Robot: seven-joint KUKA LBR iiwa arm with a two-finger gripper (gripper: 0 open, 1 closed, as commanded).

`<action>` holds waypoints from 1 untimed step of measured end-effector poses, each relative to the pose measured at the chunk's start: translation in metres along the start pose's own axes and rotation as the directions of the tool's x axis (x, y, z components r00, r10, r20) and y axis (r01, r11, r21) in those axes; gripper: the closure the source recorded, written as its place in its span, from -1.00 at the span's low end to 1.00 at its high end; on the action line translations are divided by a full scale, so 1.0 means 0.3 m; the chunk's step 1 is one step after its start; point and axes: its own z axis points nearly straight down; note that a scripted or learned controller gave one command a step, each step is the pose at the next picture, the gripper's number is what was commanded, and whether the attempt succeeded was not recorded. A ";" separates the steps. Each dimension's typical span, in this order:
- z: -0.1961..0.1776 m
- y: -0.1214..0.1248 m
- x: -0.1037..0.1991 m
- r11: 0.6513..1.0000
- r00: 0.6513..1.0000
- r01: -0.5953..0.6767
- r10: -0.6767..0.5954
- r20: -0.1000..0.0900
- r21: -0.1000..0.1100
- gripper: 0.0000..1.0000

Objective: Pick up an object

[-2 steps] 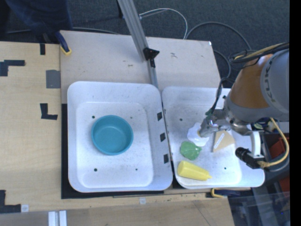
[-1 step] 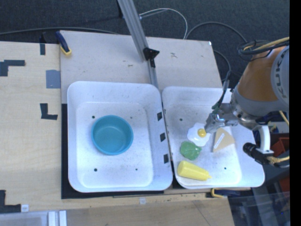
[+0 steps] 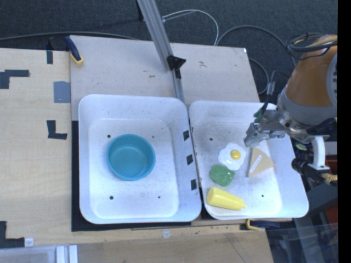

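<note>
From my remote station I saw two shallow white plastic bins side by side on the bench. The left bin (image 3: pixel 93 114) held a round blue bowl (image 3: pixel 131 156), upright, near its middle. The right bin (image 3: pixel 293 199) held four small things toward the lower middle of the frame: a flat white fried-egg toy with a yellow yolk (image 3: pixel 232 156), a pale tan wedge of toy cheese (image 3: pixel 260 163) just to its right, a green rounded lump (image 3: pixel 221 175) just below the egg, and a yellow cone-shaped piece (image 3: pixel 224 199) lying on its side nearest the bottom rim. The grey arm with its orange band (image 3: pixel 310 84) came in from the right edge, and the two-finger gripper (image 3: pixel 256 135) hung over the right bin, just above the cheese wedge and egg. I could not tell how the tool was set, and nothing showed in its grasp.
</note>
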 end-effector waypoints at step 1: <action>-0.027 0.071 0.161 1.000 1.000 0.005 -0.005 -0.002 0.003 1.00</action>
